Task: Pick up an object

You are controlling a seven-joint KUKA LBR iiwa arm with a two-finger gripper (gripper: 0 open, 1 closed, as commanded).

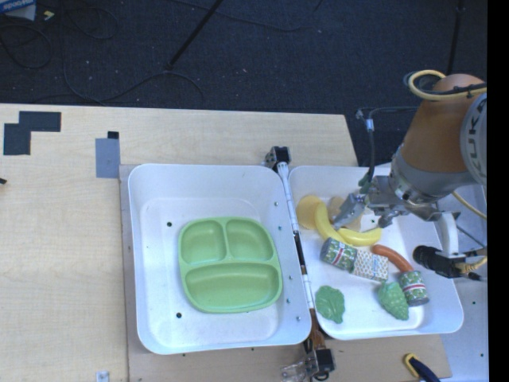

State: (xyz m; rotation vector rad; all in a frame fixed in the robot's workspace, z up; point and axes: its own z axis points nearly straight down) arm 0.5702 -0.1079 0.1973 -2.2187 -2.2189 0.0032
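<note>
bench: pale wood (56, 237), dark floor behind, two white bins side by side
gripper (355, 210): low over right bin (445, 313); can't tell whether the jaws are open or closed
banana (343, 231): just beneath the gripper
nearby: can (339, 255), orange sausage (391, 257), two green leafy pieces (330, 302) toward the front
left bin (151, 205): green divided plate (230, 263)

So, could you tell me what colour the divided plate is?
Light green; the divided plate shows best in the camera view.
</note>
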